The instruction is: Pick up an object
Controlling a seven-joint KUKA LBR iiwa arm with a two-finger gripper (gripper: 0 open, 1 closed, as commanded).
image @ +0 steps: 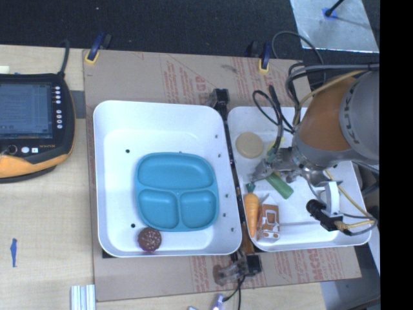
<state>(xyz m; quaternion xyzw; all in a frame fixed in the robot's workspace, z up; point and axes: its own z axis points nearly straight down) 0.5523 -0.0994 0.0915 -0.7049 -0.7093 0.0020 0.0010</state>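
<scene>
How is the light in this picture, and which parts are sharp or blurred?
Camera view: soft, even light; faint shadow along the left bin's inner walls; slight sheen on the blue divided plate; the carrot and plate read fairly sharp; the gripper area is cluttered with cables and hard to resolve.

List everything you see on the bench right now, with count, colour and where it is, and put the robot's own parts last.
bins: 2, white, side by side on the bench
divided plate: 1, blue, middle of left bin
round cookie: 1, dark brown, left bin's near corner
disc: 1, beige, far part of right bin
carrot: 1, orange, right bin's left edge
green piece: 1, green, right bin, below the gripper
packet: 1, brown-white, beside carrot
control pendant: 1, black-orange, far left
arm: 1, grey with orange band, over right bin
gripper: 1, metal, over right bin
</scene>
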